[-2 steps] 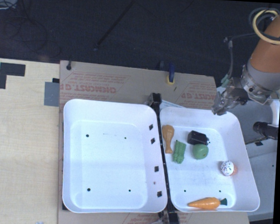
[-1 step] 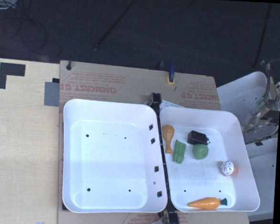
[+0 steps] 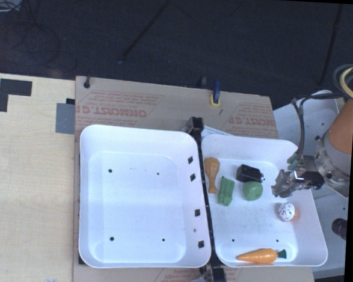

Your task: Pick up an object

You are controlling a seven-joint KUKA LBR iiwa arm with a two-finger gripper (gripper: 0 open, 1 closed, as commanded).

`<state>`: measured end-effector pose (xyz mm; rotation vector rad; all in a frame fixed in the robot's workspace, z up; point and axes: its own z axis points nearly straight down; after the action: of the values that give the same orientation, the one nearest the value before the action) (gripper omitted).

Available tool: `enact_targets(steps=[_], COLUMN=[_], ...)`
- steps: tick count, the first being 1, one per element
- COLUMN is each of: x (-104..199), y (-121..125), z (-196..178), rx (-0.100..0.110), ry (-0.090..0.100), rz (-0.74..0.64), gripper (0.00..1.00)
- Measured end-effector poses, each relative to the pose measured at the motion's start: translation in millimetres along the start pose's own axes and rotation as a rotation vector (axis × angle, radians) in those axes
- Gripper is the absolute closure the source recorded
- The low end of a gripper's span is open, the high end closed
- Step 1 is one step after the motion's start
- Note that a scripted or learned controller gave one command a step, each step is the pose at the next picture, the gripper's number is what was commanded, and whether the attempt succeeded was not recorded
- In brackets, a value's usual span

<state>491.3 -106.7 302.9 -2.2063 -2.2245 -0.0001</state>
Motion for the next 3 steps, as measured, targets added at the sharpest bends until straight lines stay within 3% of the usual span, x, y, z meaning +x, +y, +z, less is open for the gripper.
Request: enact_targets(steps=[1, 2, 3], x=[-112.9, -31.0, -112.2], y=[-19.7, -17.8, -14.7], z=[65.3, 206.4, 48.4], rx=[0.004, 0.01, -0.019], ry=[-0.007, 0.003, -0.016], rz=[0.018, 0.004, 0.014], gripper=[1.0, 1.0, 1.0])
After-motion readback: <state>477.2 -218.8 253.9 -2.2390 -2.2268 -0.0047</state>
